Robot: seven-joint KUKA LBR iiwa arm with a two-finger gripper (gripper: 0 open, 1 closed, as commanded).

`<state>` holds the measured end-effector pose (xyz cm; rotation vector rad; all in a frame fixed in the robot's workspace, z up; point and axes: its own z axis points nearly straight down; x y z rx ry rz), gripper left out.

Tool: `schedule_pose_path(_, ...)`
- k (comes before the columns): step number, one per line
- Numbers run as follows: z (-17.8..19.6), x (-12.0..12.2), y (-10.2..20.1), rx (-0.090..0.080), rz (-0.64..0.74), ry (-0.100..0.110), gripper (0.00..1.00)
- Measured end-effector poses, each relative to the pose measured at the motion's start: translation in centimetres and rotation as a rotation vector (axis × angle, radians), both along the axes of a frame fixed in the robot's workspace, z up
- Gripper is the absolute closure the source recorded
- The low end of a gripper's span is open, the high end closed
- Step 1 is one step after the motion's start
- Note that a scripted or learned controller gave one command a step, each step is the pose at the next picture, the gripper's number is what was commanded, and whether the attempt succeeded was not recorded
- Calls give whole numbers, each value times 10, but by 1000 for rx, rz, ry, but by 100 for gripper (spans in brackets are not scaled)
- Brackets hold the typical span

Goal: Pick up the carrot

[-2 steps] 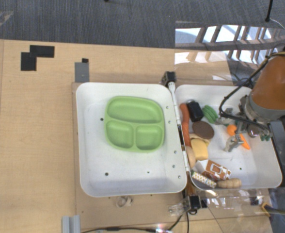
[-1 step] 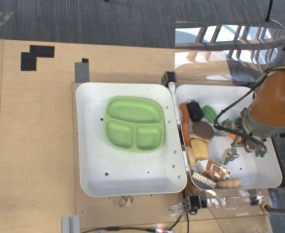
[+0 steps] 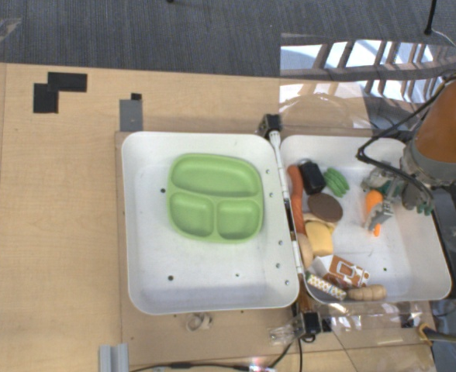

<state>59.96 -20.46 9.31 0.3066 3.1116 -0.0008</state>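
Note:
A small orange carrot (image 3: 374,201) sits in the right bin (image 3: 414,273), toward its right half. My gripper (image 3: 378,200) reaches in from the right and is shut on the carrot, whose narrow orange tip (image 3: 378,226) pokes out below the fingers. The carrot looks slightly raised off the bin floor. The grey wrist with its orange band (image 3: 445,130) stands above the bin's right wall.
Along the right bin's left side lie a long red sausage-like piece (image 3: 294,194), a black item (image 3: 312,177), a green item (image 3: 336,181), a brown disc (image 3: 325,206), a yellow block (image 3: 319,237) and a patterned box (image 3: 345,271). The left bin (image 3: 146,277) holds a green divided plate (image 3: 215,198).

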Motion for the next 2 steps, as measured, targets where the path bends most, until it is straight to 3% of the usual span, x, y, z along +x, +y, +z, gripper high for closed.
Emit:
schedule_pose_path(1,-4,16,4,5,-312,-1,0)
schedule_pose_path(2,10,20,5,3,-304,-15,100)
